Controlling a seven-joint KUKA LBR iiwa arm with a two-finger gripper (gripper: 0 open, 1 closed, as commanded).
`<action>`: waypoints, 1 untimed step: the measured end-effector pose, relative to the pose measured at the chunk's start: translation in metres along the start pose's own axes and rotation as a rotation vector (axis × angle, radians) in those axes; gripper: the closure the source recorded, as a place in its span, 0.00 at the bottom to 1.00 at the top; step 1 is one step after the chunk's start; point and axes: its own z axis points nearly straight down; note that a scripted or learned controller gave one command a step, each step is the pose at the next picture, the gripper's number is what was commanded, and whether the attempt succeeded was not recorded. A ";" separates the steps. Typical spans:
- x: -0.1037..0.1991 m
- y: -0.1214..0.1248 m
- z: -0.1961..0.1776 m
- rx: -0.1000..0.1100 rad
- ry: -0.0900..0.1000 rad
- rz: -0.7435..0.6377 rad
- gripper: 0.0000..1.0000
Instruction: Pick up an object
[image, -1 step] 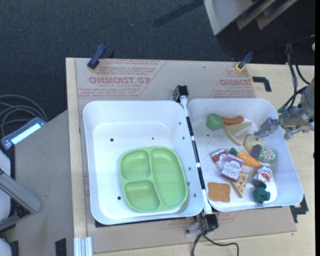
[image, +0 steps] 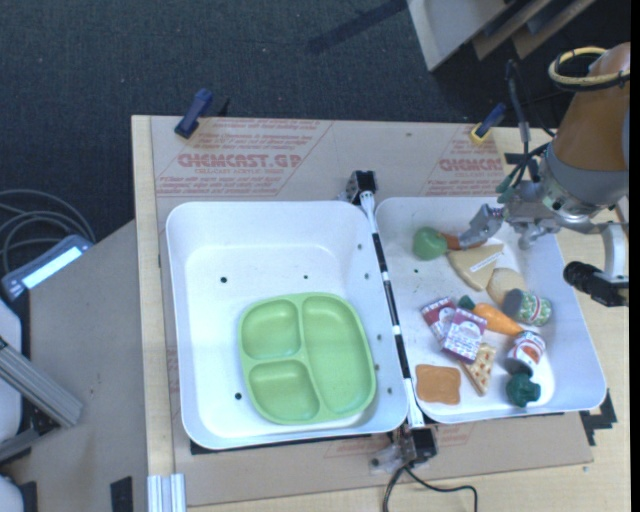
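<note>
The right bin (image: 590, 372) holds several toy foods. At its back lies a green round piece (image: 430, 243) with a small red-orange bit (image: 455, 241) beside it. A cream wedge (image: 470, 266), a pale bread piece (image: 505, 283), an orange carrot (image: 497, 318), red packets (image: 460, 335), a cracker (image: 481, 368), an orange toast square (image: 438, 383), a red and white can (image: 527, 348) and a dark green piece (image: 520, 390) lie further forward. My gripper (image: 484, 228) hangs over the back of this bin, just right of the green piece and above the cream wedge.
The left bin (image: 200, 250) holds a green divided plate (image: 305, 357). The grey arm with its orange band (image: 590, 130) comes in from the upper right over the right bin's back corner. Blue clamps (image: 192, 113) sit at the board's back edge.
</note>
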 end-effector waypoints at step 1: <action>0.000 -0.015 0.112 0.003 0.001 0.001 0.00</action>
